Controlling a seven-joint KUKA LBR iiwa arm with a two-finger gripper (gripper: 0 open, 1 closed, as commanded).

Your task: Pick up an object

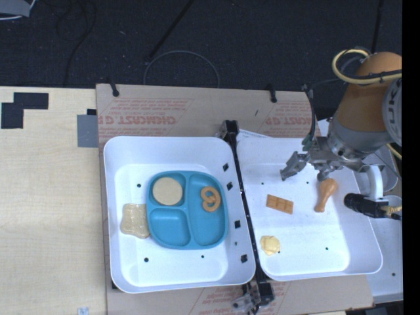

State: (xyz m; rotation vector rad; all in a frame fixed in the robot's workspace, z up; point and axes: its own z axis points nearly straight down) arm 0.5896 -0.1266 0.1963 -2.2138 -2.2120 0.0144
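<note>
Drumstick [325, 194] lies in right bin [367, 254], frame's right-center, just below end effector [308, 165], fingers spread, nothing betw them; cracker [279, 205] & yellow lump [270, 245] nearby; blue tray [187, 235] in left bin

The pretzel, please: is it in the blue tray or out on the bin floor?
In. The pretzel lies in the upper right compartment of the blue tray, in the left bin, beside the round cracker.

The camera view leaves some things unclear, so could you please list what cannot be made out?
- Gripper, camera view: too small and dark to read its state.
- Drumstick-shaped piece: contact with the gripper unclear.
- Pale piece beside the blue tray: blurred, identity unclear.
</note>
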